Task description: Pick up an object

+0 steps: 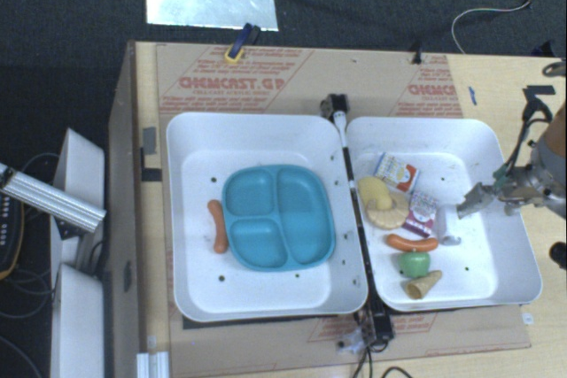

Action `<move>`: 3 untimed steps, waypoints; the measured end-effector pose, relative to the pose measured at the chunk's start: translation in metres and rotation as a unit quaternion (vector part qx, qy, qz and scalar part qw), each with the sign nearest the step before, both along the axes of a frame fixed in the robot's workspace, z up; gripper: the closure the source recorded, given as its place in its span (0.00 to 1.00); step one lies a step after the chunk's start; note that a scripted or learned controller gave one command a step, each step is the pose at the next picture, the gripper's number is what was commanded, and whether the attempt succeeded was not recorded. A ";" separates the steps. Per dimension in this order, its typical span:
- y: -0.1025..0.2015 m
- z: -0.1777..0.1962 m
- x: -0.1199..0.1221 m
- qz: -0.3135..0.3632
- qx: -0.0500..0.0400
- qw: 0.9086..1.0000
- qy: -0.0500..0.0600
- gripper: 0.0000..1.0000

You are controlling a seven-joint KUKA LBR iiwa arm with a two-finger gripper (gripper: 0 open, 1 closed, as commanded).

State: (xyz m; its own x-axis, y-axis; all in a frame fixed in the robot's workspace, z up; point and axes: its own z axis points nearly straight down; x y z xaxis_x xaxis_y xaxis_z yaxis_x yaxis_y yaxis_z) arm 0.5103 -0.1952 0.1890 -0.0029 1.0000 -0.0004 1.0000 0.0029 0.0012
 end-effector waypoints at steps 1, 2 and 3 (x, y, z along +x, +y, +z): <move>0.060 -0.043 0.028 0.000 0.000 1.000 0.000 0.00; 0.090 -0.068 0.065 0.001 0.000 1.000 0.000 0.00; 0.065 -0.094 0.023 0.000 -0.002 1.000 -0.006 0.00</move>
State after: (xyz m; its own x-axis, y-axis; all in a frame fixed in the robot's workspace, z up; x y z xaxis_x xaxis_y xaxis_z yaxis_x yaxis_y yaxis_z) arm 0.5337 -0.1298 0.0946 -0.0031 1.0000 -0.0041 0.9999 0.0032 0.0140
